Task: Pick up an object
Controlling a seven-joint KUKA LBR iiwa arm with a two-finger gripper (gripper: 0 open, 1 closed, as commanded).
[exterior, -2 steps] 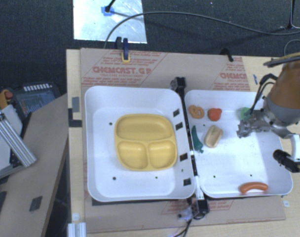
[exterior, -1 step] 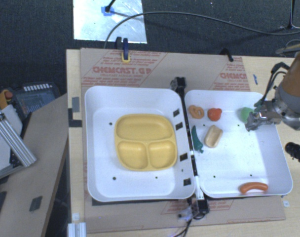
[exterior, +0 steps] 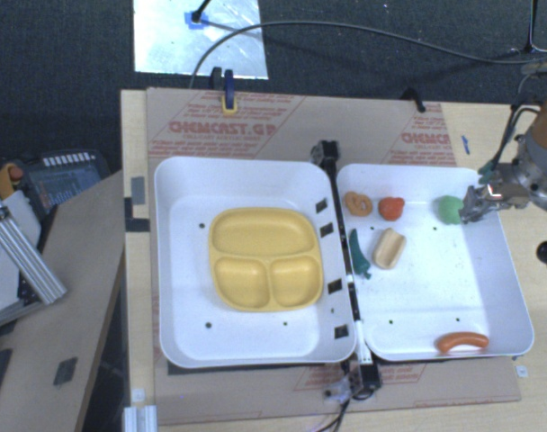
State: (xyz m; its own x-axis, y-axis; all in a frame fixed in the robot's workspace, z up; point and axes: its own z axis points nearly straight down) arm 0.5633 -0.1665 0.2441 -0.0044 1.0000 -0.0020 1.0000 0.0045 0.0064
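Brown board (exterior: 255,126) printed "CHEMCAST", claw (exterior: 472,203) beside green object (exterior: 449,209)

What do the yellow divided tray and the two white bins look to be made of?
Yellow divided tray: probably moulded plastic, with a smooth matte surface and rounded compartment walls. Two white bins: likely thin formed plastic, with a slight sheen and soft rounded rims.
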